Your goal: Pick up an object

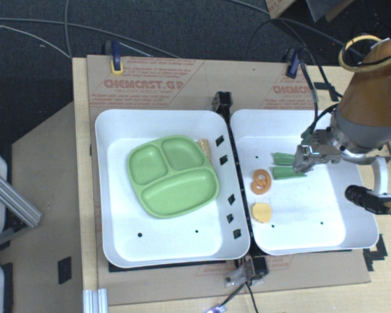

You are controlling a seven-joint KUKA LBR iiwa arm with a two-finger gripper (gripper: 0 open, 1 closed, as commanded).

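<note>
Right bin (352,230): gripper (304,161) over green obj (285,164), pretzel (260,181) nearby

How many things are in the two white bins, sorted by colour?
Green: 2, the divided plate in the left bin and the green piece by the claw in the right bin
Orange: 1, the pretzel-shaped toy
Yellow: 1, the yellow piece
Tan: 1, a small bit behind the plate, too hidden to name
Total: 5

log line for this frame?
phase: reach | gripper at green piece, right bin | pretzel, yellow chip untouched | grasp: unconfirmed
</note>
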